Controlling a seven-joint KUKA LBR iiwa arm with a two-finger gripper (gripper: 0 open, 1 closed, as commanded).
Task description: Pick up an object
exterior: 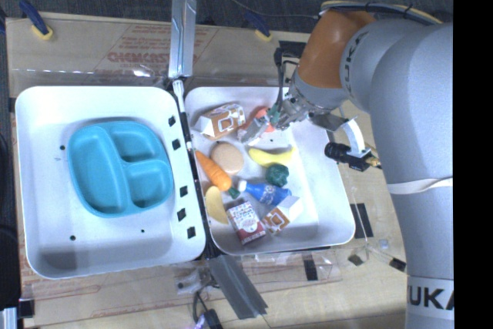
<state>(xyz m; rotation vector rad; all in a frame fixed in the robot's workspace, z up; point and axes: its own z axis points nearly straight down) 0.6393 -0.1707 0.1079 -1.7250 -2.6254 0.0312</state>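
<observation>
Lower the tool [271, 119], finger state unclear, squarely over the curved yellow plastic banana [271, 156], avoiding the small orange-white carton [223, 120]

Tray [119, 169] in left bin [38, 189]; carrot [213, 170] in right bin [327, 204].

A wooden bench [92, 42] fills most of the frame, its top bare at the upper left under a clear sheet with red print. Two shallow white bins sit on it side by side, touching at the centre: the left bin [38, 243] and the right bin [331, 212].
</observation>
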